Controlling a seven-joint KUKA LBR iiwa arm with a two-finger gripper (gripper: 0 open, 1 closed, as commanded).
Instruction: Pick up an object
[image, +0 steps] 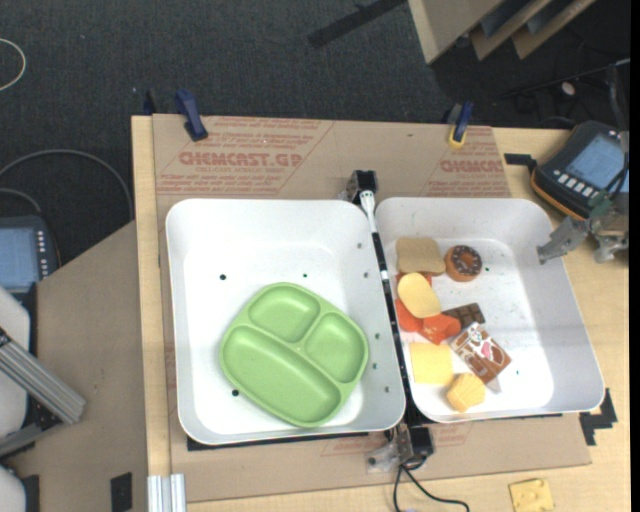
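Left bin (190, 300): a green divided plate (293, 352) lies flat in the near half, three compartments, tilted on a diagonal; I see nothing in them. Both bins sit on a cardboard sheet (300, 150), with a blue clamp (190, 115) at its far left edge and a second clamp (460, 125) at far right. Right bin (530, 310): all the pickable items crowd its left side, against the wall shared with the left bin. Farthest back is a tan bread slice (420, 254) with a chocolate donut (463, 262) just beside it. Nearer come a yellow-orange oval piece (418, 296), which overlaps a red piece (425, 325), and a dark brown block (465, 315) touching the red one. Nearer still are a yellow slab (432, 364), a printed wrapper packet (482, 355) and an orange-yellow chunk (465, 392) by the near wall. The gripper (572, 238) sits at the bin's far right rim, well apart from the pile and holding nothing. I cannot tell whether it is spread or closed. A handheld pendant (590, 170) lies beyond it.
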